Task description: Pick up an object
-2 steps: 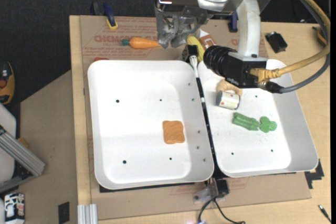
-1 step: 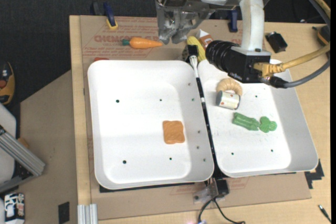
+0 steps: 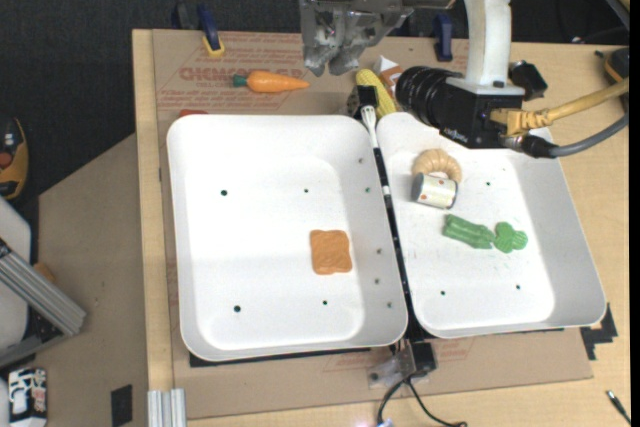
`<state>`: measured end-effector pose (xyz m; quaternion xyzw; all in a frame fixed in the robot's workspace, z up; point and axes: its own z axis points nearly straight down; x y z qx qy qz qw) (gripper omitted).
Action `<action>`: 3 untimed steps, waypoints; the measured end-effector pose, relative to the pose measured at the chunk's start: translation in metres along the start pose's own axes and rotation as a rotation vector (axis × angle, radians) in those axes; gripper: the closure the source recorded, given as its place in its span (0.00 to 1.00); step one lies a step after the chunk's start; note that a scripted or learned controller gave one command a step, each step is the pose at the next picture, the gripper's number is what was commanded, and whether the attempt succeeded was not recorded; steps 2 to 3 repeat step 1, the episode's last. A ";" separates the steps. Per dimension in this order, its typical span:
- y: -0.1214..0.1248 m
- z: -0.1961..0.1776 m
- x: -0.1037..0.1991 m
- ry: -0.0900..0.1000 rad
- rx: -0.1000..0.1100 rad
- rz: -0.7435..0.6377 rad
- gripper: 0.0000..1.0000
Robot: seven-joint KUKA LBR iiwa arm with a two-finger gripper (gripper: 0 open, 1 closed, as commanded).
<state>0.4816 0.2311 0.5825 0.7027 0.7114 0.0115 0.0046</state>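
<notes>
My end effector point(image 3: 335, 40) hangs above the far edge; I cannot tell its state. Next I must choose the waffle point(image 3: 330, 251) and descend.

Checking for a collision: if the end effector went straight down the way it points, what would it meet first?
Probably bare cardboard behind the left bin, right of the carrot; depth is unclear from this view.

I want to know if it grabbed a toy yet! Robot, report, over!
Gripper up behind the bins, nothing visibly held. Toy carrot on the board nearby. Waffle in left bin. Path clear.
</notes>
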 end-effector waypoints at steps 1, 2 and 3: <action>0.001 -0.010 0.001 0.001 -0.003 -0.001 1.00; 0.001 -0.010 0.001 0.001 -0.003 -0.001 1.00; 0.001 -0.010 0.001 0.001 -0.003 -0.001 1.00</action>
